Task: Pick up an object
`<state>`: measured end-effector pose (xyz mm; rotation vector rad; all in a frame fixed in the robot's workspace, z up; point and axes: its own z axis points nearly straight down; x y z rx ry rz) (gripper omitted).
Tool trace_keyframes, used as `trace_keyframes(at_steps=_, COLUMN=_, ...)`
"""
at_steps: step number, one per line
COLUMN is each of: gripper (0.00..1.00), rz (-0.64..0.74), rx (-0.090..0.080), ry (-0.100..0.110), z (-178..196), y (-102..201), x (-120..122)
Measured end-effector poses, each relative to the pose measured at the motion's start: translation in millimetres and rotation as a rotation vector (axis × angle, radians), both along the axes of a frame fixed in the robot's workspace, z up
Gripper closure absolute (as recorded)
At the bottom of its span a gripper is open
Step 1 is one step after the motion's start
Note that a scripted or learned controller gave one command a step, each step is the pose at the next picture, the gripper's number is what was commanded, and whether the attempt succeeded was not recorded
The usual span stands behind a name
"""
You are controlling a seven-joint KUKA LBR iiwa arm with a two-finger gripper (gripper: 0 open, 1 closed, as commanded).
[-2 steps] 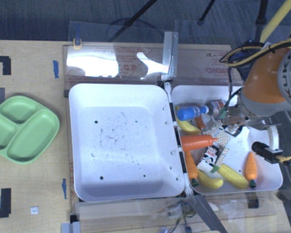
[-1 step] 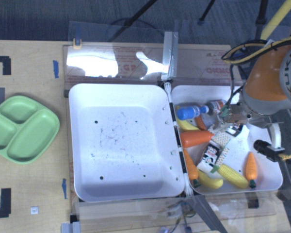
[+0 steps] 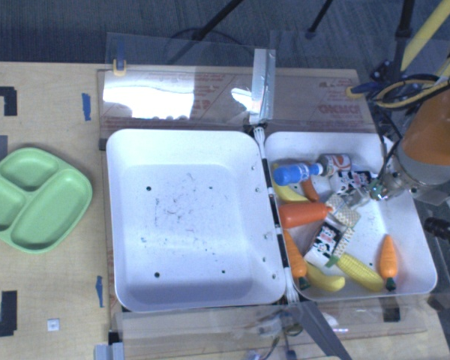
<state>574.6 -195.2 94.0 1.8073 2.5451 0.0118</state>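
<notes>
The right bin (image 3: 420, 235) holds a jumble of toy items. A blue bottle (image 3: 292, 174) lies at its back left, with a small can (image 3: 336, 162) beside it. A large orange carrot (image 3: 304, 214) lies across the middle, and a black-and-white box (image 3: 326, 242) sits in front of it. Near the front are a yellow corn cob (image 3: 360, 270) and a small carrot (image 3: 388, 257). My gripper (image 3: 358, 190) reaches down from the right into the bin's back half, just right of the large carrot and over a beige patterned piece (image 3: 345, 217).
The left bin (image 3: 187, 216) lies beside the right one. A green divided plate (image 3: 36, 199) rests on the bench at far left. A clear panel (image 3: 180, 88) stands behind the bins. Another carrot (image 3: 296, 257) and a banana (image 3: 324, 280) lie along the right bin's front left.
</notes>
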Motion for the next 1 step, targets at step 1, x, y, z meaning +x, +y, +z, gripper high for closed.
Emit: trace_keyframes(at_steps=1, gripper=1.00, rz=-0.071, rx=0.005, ry=0.017, z=61.9, y=0.0, x=4.4)
